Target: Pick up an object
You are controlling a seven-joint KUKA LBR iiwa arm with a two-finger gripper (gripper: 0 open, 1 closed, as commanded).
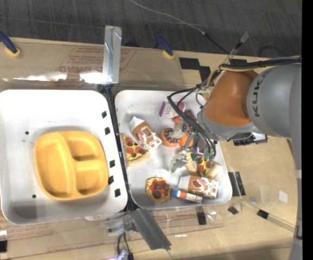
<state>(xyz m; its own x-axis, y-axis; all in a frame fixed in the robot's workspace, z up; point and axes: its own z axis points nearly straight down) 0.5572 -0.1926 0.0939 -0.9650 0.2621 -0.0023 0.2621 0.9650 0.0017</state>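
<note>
A cardboard-covered bench [48,58] stands on dark carpet and bears two white bins. The left bin [10,107] holds one yellow divided tray [69,164]. The right bin [145,199] holds a scatter of toy food: two pizza slices, the first [134,148] left of the gripper [187,157] and the second [158,189] below-left, one small carton [145,133], one donut [171,137]. Whether the fingers are spread or closed cannot be told; they hang over the clutter near a box [202,186].

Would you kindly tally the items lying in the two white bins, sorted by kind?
Yellow divided tray: 1
Pizza toys, slice and round: 2
Small cartons: 2
Purple packet: 1
Total: 6 that I can tell apart; more pieces under the claw are too cluttered to count.
</note>
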